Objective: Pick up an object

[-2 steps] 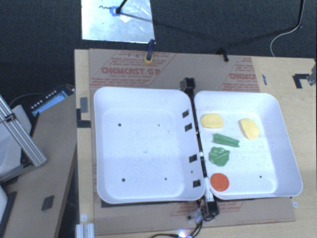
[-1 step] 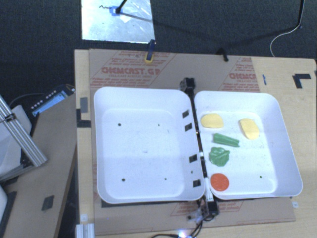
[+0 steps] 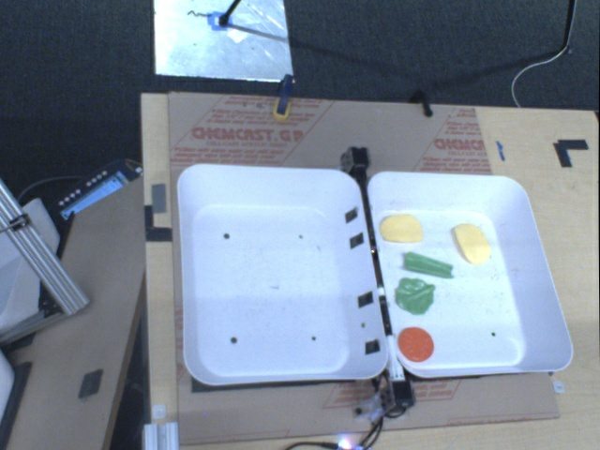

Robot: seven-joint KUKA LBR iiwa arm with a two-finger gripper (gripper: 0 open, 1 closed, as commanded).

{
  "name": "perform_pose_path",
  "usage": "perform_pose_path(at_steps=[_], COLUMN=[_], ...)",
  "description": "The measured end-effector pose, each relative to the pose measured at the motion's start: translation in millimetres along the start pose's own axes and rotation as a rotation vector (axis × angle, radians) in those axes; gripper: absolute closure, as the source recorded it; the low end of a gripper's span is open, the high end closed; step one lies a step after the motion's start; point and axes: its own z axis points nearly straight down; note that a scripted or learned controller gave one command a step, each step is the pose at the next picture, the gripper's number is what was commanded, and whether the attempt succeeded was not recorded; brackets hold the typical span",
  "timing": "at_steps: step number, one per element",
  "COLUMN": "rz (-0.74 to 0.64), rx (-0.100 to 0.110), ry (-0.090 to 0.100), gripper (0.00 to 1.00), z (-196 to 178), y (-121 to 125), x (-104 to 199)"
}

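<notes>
Several small objects lie in the right bin [image 3: 525,251]. A yellow oval piece [image 3: 401,229] rests near the bin's upper left. Another yellow piece [image 3: 472,244] lies to its right. A green stick-like piece [image 3: 428,266] sits below them, with a green leafy piece [image 3: 414,294] just under it. A round orange-red piece [image 3: 416,344] lies near the bin's front left corner.
The left bin [image 3: 272,275] adjoins the right bin along a black-clipped divider [image 3: 373,270]. Both stand on a brown cardboard sheet [image 3: 244,134]. A metal plate [image 3: 223,24] lies on the floor behind, and a metal frame [image 3: 37,261] stands at the left.
</notes>
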Motion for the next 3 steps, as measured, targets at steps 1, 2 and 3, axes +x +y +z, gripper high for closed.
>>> perform_pose_path(at_steps=[1, 2, 3], rz=[0.006, 0.004, 0.002], rx=[-0.003, 0.002, 0.002], ry=[0.000, 0.000, 0.000], gripper=[1.00, 1.00, 1.00], z=[-52.6, -48.2, -48.2], y=[-82.8, -79.3, -79.3], x=[9.0, 0.0, 0.3])
